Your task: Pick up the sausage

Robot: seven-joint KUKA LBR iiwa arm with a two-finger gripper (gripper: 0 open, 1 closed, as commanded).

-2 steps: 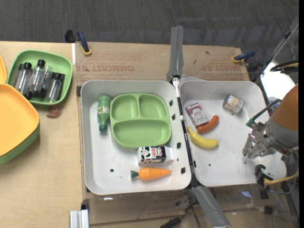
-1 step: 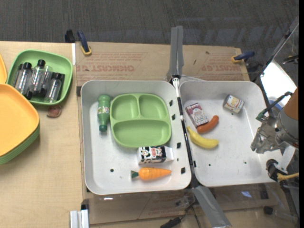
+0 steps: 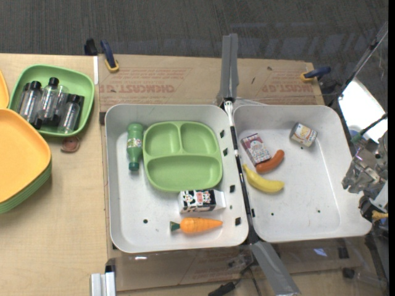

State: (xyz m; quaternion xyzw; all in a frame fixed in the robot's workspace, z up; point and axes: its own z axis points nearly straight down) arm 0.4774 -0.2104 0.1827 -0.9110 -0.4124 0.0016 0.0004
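**Sausage in right bin, gripper at frame edge**

The sausage (image 3: pixel 271 160) lies in the upper left of the right bin (image 3: pixel 321 217), touching a small carton (image 3: pixel 255 148) and just above a banana (image 3: pixel 264 181). The gripper (image 3: pixel 365 180) sits at the right frame edge; its grasp state cannot be determined.

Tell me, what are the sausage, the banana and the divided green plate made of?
The small reddish-orange sausage and curved yellow banana look like smooth moulded plastic toys: uniform colour, soft sheen. The three-compartment green plate seems matte plastic, evenly coloured, though the view can't confirm it.
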